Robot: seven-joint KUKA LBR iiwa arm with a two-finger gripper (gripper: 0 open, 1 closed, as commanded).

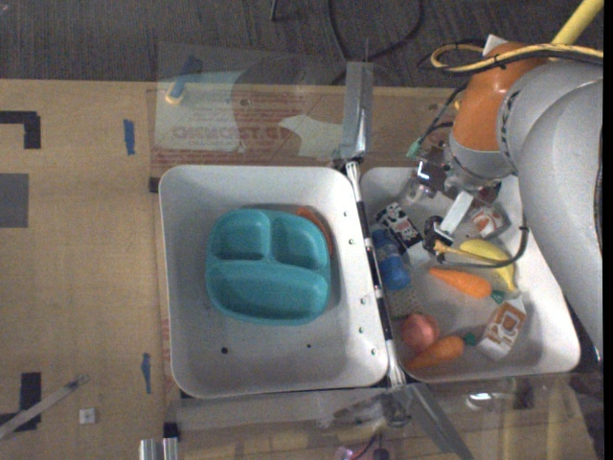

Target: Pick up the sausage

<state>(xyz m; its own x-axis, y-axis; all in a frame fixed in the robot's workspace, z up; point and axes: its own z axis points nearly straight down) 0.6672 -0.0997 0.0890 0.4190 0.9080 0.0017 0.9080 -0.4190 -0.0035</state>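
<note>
At right, over the far part of the right bin (560, 353): grey arm (556, 161) with orange band, tool (442, 220) lowered among the clutter, just beside a black-and-white carton (400, 226) and the stem end of a yellow banana (488, 254). Tool state, apart or together: cannot tell from this angle; nothing seen clamped in it. Near the front rim of the same bin: sausage (436, 353), taken to be the reddish-orange elongated piece, lying flat at a slant, touching a pink ball (418, 330) on its left and close to a small orange-and-white box (505, 326) on its right; well apart from the tool. Between sausage and tool: bright orange carrot (460, 283), lying crosswise. Against the dividing wall: blue object (393, 268). At centre of the left bin (192, 353): teal divided plate (268, 266), with an orange item peeking out past its far right corner, identity unclear. Beneath both bins: brown worktop (77, 286) marked with black and blue tape.
</note>
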